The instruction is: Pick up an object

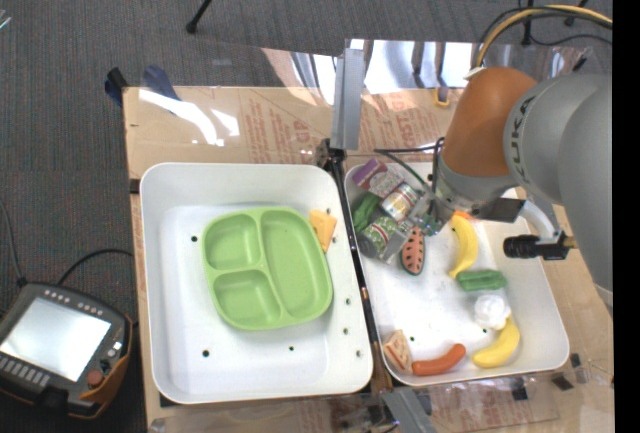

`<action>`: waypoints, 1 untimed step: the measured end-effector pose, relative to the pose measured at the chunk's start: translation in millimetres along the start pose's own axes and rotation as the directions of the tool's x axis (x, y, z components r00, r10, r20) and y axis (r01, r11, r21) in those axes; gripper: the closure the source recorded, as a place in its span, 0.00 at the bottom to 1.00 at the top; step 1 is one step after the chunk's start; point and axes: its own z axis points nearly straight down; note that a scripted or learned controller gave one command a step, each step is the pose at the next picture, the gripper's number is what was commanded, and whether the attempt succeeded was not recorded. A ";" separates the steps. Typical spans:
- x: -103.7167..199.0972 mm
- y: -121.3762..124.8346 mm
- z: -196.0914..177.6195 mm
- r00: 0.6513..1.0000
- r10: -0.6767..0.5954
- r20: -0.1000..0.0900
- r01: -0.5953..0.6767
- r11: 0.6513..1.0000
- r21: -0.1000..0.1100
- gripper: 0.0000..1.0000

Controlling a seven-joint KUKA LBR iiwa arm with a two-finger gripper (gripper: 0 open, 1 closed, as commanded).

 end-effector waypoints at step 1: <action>48.5 -45.8 -3.4 0.985 0.170 0.012 -0.170 0.985 -0.024 0.00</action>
